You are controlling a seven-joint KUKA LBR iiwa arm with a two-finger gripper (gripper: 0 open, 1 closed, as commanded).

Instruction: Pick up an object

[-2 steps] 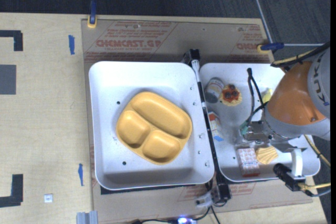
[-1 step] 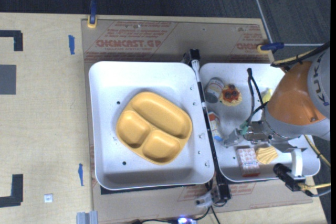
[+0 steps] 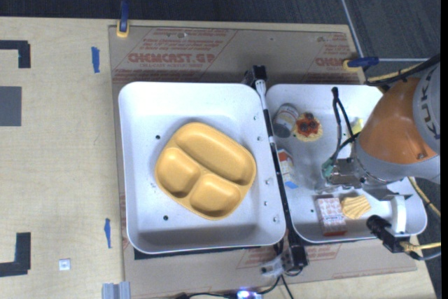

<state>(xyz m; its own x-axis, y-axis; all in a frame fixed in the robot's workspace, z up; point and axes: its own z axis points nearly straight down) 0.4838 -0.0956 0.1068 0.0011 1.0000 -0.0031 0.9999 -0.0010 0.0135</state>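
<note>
In the right bin (image 3: pixel 315 98) lie several small items. A round red and orange piece (image 3: pixel 308 126) and a grey round piece (image 3: pixel 285 120) sit at the far left. A small red and white item (image 3: pixel 283 160) rests by the left wall. Toward the front are a brown and white packet (image 3: pixel 329 213) and a yellow ridged piece (image 3: pixel 356 205). My gripper (image 3: pixel 341 174) hangs low over the bin's middle, just above the packet and the yellow piece. A small green thing (image 3: pixel 327 168) shows at its left side. What lies under the wrist is hidden.
The left bin (image 3: pixel 136 150) holds a large yellow three-compartment tray (image 3: pixel 204 168) lying upside down. A black divider strip (image 3: pixel 269 143) runs between the bins. Brown cardboard (image 3: pixel 175 52) lies under both bins on the pale bench. The orange-banded arm (image 3: pixel 395 126) covers the right bin's right side.
</note>
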